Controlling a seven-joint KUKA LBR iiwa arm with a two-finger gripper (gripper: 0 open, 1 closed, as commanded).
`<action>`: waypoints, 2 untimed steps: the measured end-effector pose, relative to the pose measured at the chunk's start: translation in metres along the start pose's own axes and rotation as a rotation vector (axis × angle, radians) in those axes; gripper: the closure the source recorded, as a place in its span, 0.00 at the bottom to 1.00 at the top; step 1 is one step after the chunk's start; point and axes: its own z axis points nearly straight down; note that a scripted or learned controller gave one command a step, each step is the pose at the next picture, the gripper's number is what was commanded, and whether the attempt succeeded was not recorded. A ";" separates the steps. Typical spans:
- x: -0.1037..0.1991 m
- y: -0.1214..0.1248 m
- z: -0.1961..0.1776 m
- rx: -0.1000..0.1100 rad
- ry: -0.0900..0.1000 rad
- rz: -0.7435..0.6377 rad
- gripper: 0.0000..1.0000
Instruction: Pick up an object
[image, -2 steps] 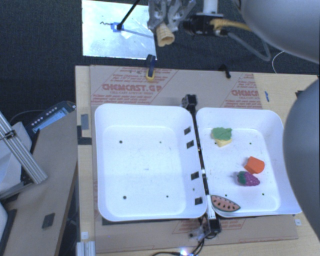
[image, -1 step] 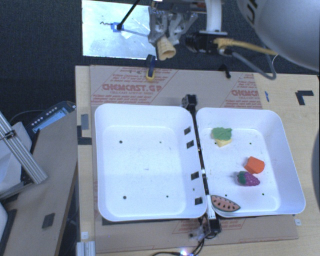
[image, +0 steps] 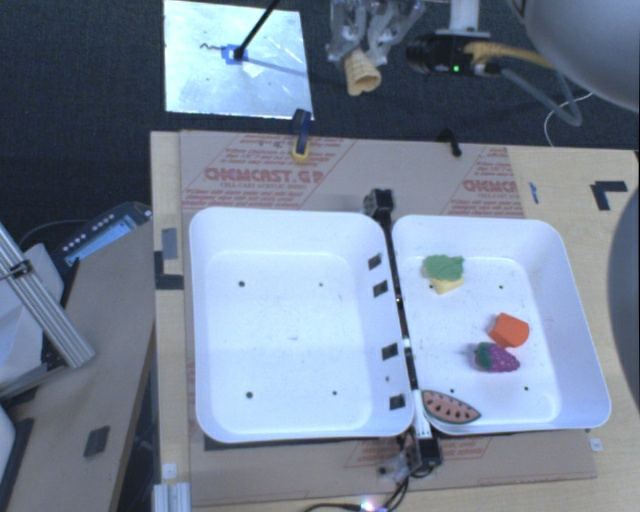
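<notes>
Camera view: looks down at a slant on two shallow white bins side by side on a board-covered surface (image: 330, 165).
Left bin (image: 290, 330): bare white floor with a few small dark dots.
Right bin (image: 560, 290): holds four small toy foods.
Green-and-yellow piece (image: 443, 272): a leafy green top over a yellow base, near the far left part of the right bin.
Orange block (image: 509, 329): toward the right side of the right bin, just beyond the grapes.
Purple grapes (image: 496, 357): a small bunch with a green tip on its left, just beside the orange block on the near side.
Watermelon slice (image: 449, 407): red with dark seeds and a green rind, lying at the near left corner of the right bin, close to the divide between the bins.
Hand (image: 366, 50): at the top of the view, above and beyond the far edge of the surface, well apart from both bins.
Hand state: its metal fingers point down and a tan, cone-shaped piece (image: 362, 72) sits at their tips (it looks pinched between them).
Arm (image: 590, 40): a broad grey blur at the upper right corner, with a yellowish cable running beside it.
Clamp (image: 300, 135): a blue-and-yellow clip on the far edge of the board.
</notes>
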 end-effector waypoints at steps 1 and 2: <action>0.002 -0.036 0.000 0.004 0.001 -0.005 1.00; -0.035 0.000 0.000 0.000 -0.001 0.001 1.00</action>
